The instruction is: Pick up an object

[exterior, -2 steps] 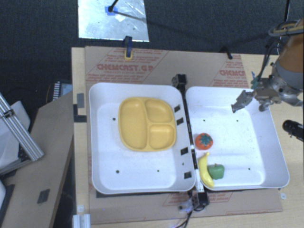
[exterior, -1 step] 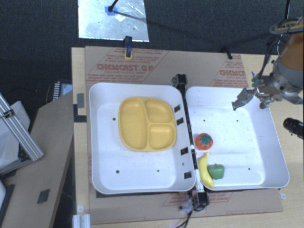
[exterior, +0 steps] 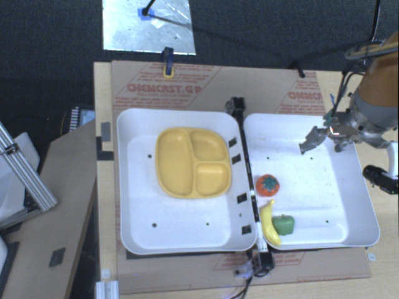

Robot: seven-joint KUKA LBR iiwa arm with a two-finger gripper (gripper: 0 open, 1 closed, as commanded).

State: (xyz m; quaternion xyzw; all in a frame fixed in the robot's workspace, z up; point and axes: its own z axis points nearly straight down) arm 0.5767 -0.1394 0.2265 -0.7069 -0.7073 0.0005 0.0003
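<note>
In the right bin (exterior: 349, 229) lie a red tomato (exterior: 268, 185), a yellow banana (exterior: 269, 223) and a green pepper (exterior: 284, 224). The banana and pepper touch each other near the bin's front left corner, and the tomato sits just behind them. My gripper (exterior: 323, 139) hangs over the back right part of this bin, well away from the three objects, with nothing seen in it. The grey arm with its orange band (exterior: 380, 83) comes in from the right edge.
The left bin (exterior: 134, 229) holds a yellow divided plate (exterior: 192, 162). A black divider strip (exterior: 244, 167) runs between the bins. Both bins rest on a cardboard sheet (exterior: 187, 83) on the bench. A shiny metal plate (exterior: 148, 17) lies behind the bench.
</note>
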